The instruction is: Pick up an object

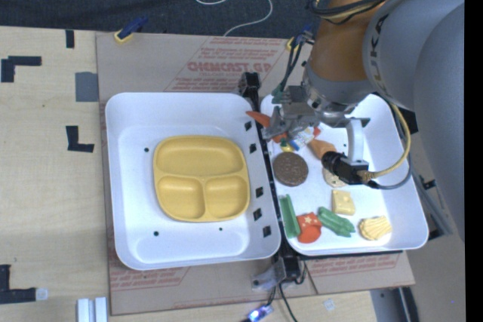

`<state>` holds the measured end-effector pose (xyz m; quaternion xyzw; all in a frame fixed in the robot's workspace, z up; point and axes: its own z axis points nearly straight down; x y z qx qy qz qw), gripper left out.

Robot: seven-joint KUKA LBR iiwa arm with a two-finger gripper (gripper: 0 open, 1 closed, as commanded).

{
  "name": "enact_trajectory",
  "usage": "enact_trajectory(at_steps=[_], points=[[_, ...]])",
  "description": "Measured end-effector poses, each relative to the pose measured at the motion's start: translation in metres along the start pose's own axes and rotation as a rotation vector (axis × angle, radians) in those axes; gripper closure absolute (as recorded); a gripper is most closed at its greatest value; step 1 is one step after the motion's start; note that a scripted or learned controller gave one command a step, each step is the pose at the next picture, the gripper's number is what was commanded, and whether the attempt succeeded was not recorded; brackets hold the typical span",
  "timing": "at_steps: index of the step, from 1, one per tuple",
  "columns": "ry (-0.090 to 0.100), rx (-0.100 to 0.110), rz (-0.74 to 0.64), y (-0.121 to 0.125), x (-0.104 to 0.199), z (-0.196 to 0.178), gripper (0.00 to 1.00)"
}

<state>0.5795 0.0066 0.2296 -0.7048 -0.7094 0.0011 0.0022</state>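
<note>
I see a pale yellow divided tray (201, 177) in the white left bin (124, 162); the right bin (404, 226) holds a brown disc (290, 169), green pods (335, 222) and a red tomato (309, 227).

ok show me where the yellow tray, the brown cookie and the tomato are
yellow tray (201, 177), camera view, on the ridge between its compartments.
brown cookie (290, 169), camera view, centre of its round face.
tomato (309, 227), camera view, middle of the red piece.

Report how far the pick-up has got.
Done: the arm is over the right bin, its pincer low at the back left corner. In hand: nothing visibly gripped. Left: the brown disc, cheese cube and green pieces lie in the bin.
</note>
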Motion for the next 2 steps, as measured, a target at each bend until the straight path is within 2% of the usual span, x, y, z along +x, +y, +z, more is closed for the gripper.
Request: enact_trajectory(at_steps=[1, 2], points=[[-0.001, 0.001, 0.001, 0.015, 0.051, 0.016, 1.0], [-0.001, -0.001, 0.0, 0.023, 0.102, 0.014, 1.0]])
